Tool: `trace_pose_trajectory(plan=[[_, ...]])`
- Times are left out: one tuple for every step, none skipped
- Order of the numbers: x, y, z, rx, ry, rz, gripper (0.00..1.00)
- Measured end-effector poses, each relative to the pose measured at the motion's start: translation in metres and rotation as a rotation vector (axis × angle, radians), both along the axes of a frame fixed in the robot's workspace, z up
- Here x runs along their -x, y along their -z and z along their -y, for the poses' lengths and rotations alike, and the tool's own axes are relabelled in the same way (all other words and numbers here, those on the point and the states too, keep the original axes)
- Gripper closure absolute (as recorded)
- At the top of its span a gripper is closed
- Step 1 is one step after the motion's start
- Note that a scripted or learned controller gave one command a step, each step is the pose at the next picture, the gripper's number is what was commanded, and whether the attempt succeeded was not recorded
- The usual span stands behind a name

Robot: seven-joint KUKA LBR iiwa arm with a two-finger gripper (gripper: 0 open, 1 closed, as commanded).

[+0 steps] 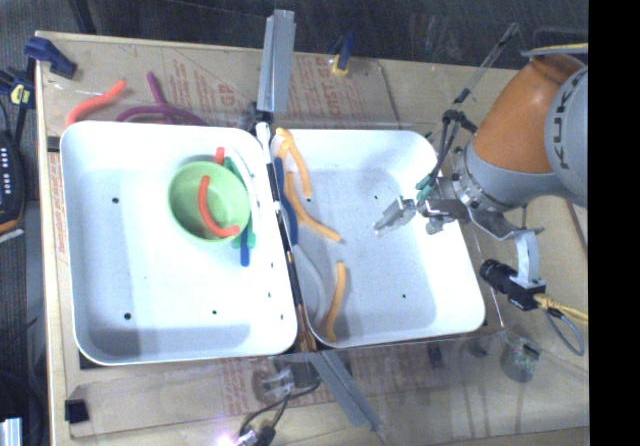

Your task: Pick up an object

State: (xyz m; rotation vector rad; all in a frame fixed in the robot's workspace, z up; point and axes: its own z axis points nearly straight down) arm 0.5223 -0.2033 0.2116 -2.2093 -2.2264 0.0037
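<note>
Claw over the right bin, orange strips lying along the bin's left side.

An orange strip (335, 300) lay near the right bin's (440, 319) front-left corner, long axis running front to back, slightly bent. Longer orange strips (296, 184) curved along the divider, beside a blue piece (289, 219). The claw (392, 217) hung apart from them, toward the right wall; whether it was open could not be told. The left bin (100, 314) held a green bowl (208, 202).

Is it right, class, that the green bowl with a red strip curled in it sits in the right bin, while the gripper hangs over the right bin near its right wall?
Not quite. The green bowl with the red strip sits in the left bin, not the right bin. The rest stands: the camera view shows the gripper over the right bin near its right wall.
</note>
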Motion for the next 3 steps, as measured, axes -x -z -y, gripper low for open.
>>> trace_pose_trajectory(plan=[[0.0286,0.1057,-0.0712,0.001,0.176,-0.001,0.00],[0.0286,0.0961,-0.0699,0.003,0.171,-0.003,1.00],[0.0285,0.0960,-0.0700,0.003,0.171,-0.003,0.00]])
